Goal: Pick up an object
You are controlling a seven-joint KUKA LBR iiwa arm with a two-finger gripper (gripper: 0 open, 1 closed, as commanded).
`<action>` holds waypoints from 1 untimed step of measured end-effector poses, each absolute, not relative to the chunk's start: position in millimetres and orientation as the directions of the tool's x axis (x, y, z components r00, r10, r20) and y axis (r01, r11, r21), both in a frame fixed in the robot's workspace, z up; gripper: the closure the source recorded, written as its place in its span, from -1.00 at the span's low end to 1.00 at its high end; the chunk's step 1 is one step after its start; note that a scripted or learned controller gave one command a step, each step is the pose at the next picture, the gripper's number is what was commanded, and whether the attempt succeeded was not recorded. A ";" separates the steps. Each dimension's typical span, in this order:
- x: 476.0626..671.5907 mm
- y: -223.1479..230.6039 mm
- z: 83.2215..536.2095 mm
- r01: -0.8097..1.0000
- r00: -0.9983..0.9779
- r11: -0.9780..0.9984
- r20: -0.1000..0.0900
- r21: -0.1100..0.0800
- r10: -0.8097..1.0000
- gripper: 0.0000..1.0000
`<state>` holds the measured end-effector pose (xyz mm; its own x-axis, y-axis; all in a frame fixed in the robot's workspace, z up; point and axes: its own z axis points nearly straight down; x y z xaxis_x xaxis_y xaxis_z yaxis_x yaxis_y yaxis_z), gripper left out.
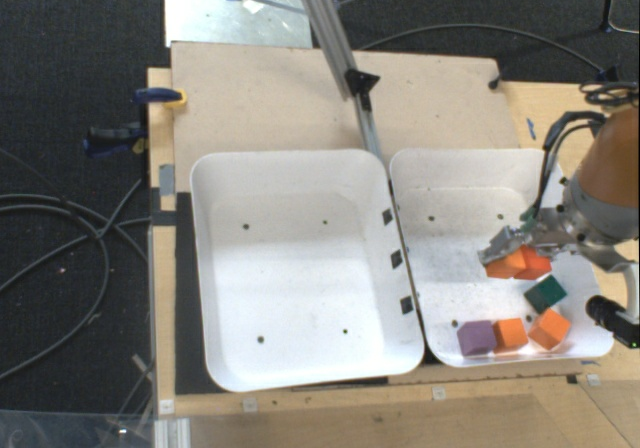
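Blocks: three orange, one green (one purple).

No readable text anywhere here, honestly. The two white bins carry no labels or numbers, just small dark dots. The colored blocks in the right-hand bin have plain faces with no letters or marks. The bench board shows no brand, sticker or sign that can be made out.
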<state>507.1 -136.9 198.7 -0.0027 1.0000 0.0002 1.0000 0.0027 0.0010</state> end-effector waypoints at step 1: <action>486.5 -209.0 173.4 1.000 0.005 -0.005 -0.001 -0.002 1.000 -1.00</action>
<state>486.5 -209.0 173.4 0.0052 1.0000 -0.0010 1.0000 -0.0052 -0.0019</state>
